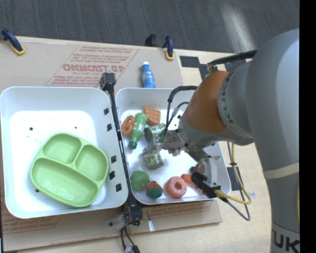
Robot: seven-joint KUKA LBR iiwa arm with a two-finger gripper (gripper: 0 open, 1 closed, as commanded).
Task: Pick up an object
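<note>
Glossy ring doughnut (175, 186) beside round lime (139, 179).

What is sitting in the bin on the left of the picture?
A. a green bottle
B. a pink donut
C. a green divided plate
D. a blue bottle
C. The green divided plate lies alone in the left bin; the small toys lie in the right bin.

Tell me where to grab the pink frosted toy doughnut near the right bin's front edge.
Grip the pink frosted toy doughnut across its ring from straight above. It lies flat, hole up; the strawberry toy crowds its left side, so place the fingers front and back.
</note>
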